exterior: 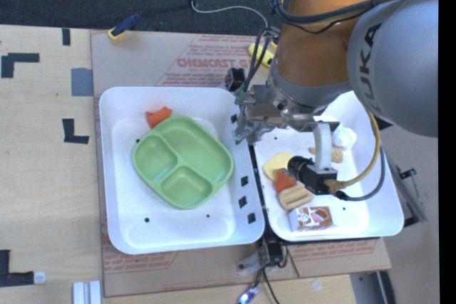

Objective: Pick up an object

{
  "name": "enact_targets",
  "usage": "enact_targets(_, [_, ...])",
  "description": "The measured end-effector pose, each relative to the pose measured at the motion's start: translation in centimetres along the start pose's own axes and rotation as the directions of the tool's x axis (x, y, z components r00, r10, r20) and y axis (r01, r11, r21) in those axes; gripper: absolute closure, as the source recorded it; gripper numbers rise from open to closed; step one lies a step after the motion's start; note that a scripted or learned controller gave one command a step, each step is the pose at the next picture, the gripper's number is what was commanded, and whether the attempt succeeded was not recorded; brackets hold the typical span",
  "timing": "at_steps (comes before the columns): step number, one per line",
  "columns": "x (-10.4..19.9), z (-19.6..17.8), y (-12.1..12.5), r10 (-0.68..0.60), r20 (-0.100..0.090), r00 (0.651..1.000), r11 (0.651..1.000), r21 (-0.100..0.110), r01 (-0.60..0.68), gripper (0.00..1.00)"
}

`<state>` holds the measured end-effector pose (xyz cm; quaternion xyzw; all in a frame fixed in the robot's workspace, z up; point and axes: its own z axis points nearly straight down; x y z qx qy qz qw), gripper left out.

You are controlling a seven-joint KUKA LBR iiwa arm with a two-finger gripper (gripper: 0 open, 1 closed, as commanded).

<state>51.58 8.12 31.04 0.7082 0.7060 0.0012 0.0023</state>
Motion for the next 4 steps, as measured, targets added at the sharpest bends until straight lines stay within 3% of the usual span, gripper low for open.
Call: enact_targets(4, [0.5,-3.4,-0.2,-0.01,0.001,1.0,1.0,0.015,0.01,1.0])
